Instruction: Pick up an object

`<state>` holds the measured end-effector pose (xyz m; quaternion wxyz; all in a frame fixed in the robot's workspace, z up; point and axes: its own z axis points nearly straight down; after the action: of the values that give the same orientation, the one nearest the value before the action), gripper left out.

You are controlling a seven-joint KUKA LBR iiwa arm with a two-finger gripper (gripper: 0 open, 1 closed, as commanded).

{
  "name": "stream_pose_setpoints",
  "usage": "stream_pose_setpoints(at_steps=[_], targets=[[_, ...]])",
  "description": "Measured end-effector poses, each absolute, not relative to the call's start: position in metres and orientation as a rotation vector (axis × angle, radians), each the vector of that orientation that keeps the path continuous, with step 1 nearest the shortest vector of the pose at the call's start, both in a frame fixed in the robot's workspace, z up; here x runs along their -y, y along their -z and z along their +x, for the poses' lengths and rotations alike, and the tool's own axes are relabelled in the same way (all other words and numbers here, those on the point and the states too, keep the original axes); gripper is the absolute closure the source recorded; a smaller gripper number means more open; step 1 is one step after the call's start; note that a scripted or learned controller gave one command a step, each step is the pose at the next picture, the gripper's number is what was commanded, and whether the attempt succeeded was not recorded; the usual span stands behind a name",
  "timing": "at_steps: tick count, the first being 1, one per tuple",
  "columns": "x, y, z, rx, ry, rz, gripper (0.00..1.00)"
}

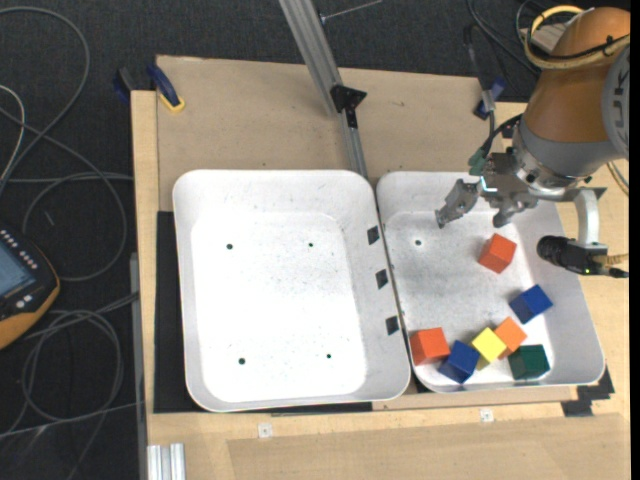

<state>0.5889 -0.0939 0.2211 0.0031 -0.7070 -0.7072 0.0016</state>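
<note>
Several coloured blocks lie in the right bin [400, 268]. An orange-red block [497, 253] sits alone near the middle, with a blue block [533, 302] toward the right wall. Along the front wall are an orange block [431, 344], a blue block [461, 360], a yellow block [488, 345], another orange block [511, 334] and a green block [529, 362]. My gripper [478, 211] hangs over the back part of this bin, just behind the orange-red block. It is open, with nothing between its fingers.
The left bin [190, 268] stands beside the right one, with black clips along the shared wall. A slanted metal pole [320, 58] rises behind the bins. Cables lie on the floor at the left.
</note>
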Motion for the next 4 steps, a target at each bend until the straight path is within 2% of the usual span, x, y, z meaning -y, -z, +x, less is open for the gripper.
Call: stream_pose_setpoints(at_steps=[1,3,4], targets=[[0.094,-0.224,0.590,2.221,0.000,-2.220,0.00],[0.095,-0.112,0.576,2.216,-0.006,-2.216,0.00],[0.094,-0.099,0.576,2.218,-0.003,-2.218,0.00]])
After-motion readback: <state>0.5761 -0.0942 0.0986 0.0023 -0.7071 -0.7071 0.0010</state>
